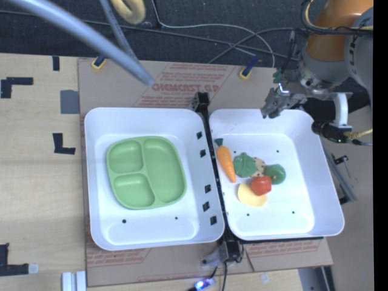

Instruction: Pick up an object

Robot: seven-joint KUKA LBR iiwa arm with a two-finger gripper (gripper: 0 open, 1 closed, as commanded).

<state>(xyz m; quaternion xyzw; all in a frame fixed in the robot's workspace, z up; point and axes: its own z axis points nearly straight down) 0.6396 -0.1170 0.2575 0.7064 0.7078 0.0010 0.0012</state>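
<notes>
Red printed lettering on the brown cardboard sheet (182,80) under the two bins, along its far edge above the left white bin (97,162): two lines of capitals. Lower, larger line reads roughly "CHEMCAST GP" (last characters uncertain, partly cut by the black clip between the bins). Upper, smaller line is too blurred to read. More red print shows on the cardboard's near edge, below both bins; illegible. No readable marks on the bins, the green tray, the toy food or the arm.

Wooden bench (36,180) (dark floor (54,38) behind)
</notes>
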